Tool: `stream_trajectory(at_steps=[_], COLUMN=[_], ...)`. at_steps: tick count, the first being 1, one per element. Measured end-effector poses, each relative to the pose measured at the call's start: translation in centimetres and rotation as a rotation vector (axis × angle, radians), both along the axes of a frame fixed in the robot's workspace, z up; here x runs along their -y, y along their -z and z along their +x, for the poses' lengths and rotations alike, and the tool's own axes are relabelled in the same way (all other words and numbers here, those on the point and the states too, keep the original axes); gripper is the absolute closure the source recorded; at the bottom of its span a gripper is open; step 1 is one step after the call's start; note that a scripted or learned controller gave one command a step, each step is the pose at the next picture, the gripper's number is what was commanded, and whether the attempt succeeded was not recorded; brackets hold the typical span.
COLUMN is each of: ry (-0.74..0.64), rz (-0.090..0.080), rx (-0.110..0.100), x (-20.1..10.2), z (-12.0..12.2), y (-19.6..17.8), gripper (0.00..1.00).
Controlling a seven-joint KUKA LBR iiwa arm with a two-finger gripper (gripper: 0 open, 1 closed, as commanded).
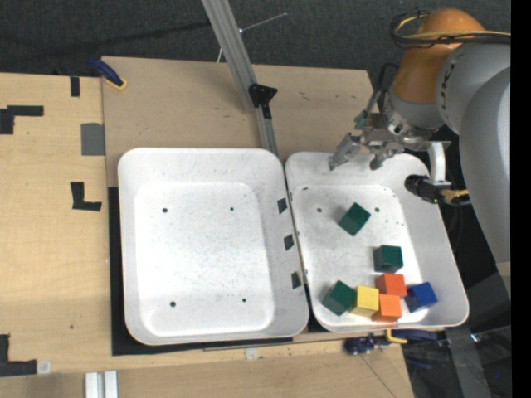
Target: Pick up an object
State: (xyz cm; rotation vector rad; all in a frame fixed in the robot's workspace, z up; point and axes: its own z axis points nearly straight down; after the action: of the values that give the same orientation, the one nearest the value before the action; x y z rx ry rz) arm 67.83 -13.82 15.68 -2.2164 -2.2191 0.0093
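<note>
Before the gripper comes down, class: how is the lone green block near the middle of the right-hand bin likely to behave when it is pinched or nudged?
The green block looks like a solid, flat-faced cube, so it would probably stay stiff and slide rather than roll. It sits apart from the other blocks, so the gripper likely has room either side. It lies turned askew to the right bin, so misaligned fingers might twist it.

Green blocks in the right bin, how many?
3. One green block sits alone mid-bin, nearest the claw. A second is by the right wall, above the orange ones. A third is at the near edge, left of the yellow block. None look hidden.
</note>
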Motion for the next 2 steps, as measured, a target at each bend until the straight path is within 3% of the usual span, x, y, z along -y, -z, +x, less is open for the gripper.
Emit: stream_trajectory(at_steps=[1,2], ry=[-0.001,0.001], rz=[0.0,-0.002], rx=[0.0,-0.006], x=[-0.5,-0.3], z=[0.0,-0.2], y=[4.4,6.3], gripper=[0.0,0.0])
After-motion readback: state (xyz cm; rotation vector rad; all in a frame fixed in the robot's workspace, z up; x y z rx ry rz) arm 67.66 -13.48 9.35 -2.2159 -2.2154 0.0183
